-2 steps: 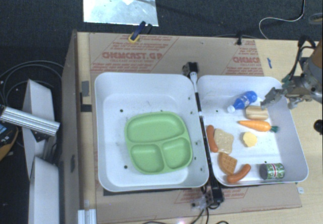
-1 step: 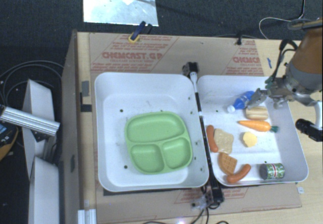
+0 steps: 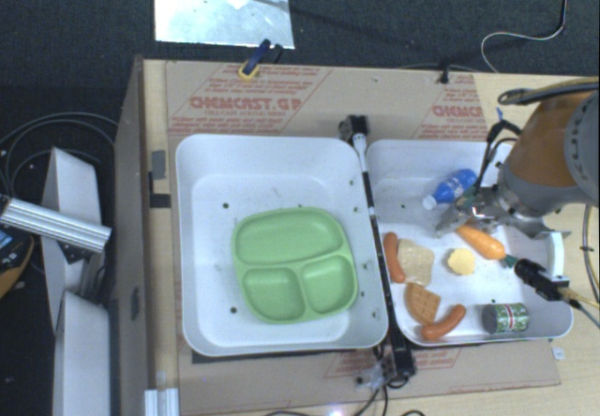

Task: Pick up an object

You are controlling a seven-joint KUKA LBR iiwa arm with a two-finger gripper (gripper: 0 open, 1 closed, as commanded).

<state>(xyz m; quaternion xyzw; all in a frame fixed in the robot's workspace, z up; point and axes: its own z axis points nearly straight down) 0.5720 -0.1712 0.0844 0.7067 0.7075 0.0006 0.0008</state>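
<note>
Where the grey arm with its orange band [image 3: 553, 156] reaches in from the right, its end effector [image 3: 472, 215] hangs low over the right bin [image 3: 403, 159], just beside the leafy end of a toy carrot [image 3: 482, 242]; whether it is open or closed, and whether it has hold of anything, I cannot tell, since the wrist hides that part; a blue crumpled plastic bottle [image 3: 453, 185] lies tilted close behind the end effector, near the bin's far side; a small yellow chunk [image 3: 460, 260] sits just in front of the carrot; further left in the same bin a toy sausage [image 3: 393, 257] lies along the dividing wall, with a pale bread slice [image 3: 416, 264] touching it; a waffle-like piece [image 3: 423, 302] lies nearer the front, and a second sausage [image 3: 443, 322] curves along the front wall; a small green-labelled can [image 3: 505, 318] lies on its side in the front right corner; the left bin [image 3: 211, 170] holds a green divided plate [image 3: 294, 263] with three compartments, resting flat; both bins stand side by side on the tabletop [image 3: 300, 96], which is lined with printed cardboard
</note>
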